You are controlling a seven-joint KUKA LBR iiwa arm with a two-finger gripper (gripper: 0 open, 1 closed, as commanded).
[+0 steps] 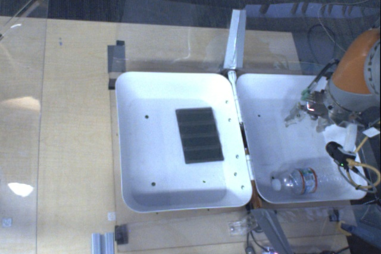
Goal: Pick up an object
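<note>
Bottle [294,181] lying on its side near the front wall of the right bin [268,92], at six o'clock from the fingers [296,114], well apart; fingers' spread cannot be told.

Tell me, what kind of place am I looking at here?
Probably a robotics lab or test bench. A robot arm reaches over two white bins on a wooden bench, with loose cables nearby. One bin holds a dark ridged pad, the other a plastic bottle.
</note>
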